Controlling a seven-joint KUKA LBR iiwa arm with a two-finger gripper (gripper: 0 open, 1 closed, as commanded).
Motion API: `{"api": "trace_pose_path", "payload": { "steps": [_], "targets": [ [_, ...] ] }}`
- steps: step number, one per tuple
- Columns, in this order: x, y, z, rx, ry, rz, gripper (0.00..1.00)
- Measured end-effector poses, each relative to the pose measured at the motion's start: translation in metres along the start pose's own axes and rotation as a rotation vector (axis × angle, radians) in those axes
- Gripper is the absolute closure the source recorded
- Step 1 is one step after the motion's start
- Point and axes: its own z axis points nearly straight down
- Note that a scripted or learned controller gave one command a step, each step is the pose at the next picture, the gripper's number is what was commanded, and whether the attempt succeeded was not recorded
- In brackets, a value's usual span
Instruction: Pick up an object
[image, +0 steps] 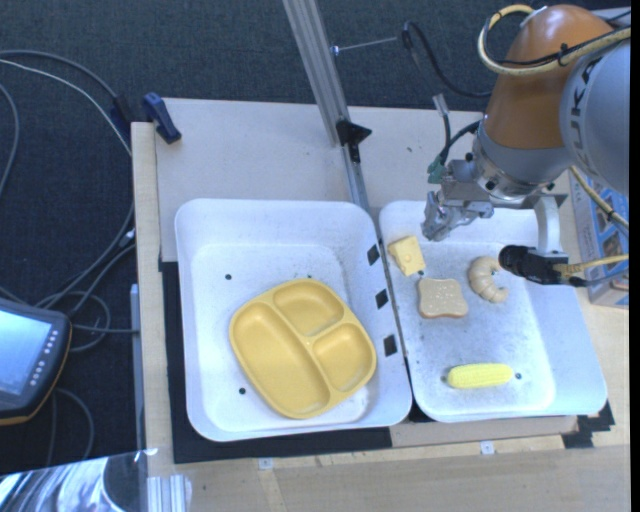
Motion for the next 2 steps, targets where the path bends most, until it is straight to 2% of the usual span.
{"api": "trace_pose_path", "payload": {
  "steps": [2],
  "targets": [
    [0.09,0.04,-0.002,-0.004,0.0,0.0,1.0]
  ]
}}
